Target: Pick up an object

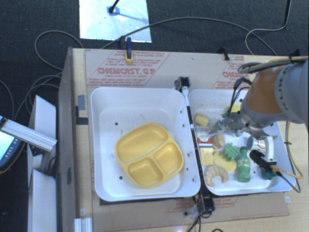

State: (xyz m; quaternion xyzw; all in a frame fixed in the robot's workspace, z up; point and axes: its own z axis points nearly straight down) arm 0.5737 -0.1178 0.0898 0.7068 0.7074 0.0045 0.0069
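Nothing is lifted yet, as far as I can judge: the small toy foods lie loose in the shallow white right-hand bin (212, 96), at the centre right of the frame. Among them are a pale yellow block (201, 120) near the divider, a green ridged piece (231, 152), a green bottle-shaped toy (243, 166) and a tan croissant-shaped toy (216, 174) at the lower edge. My pincer (231, 124) hangs low over this heap, but my grey wrist and orange band cover it, so I cannot tell whether it is released or clenched, and I see nothing between its tips. The pick itself is left to do. The pieces crowd one another, which I judge makes a clean grasp hard. In the white left-hand bin (108, 100) a yellow three-compartment plastic tray (149, 154) rests, well apart from my reach
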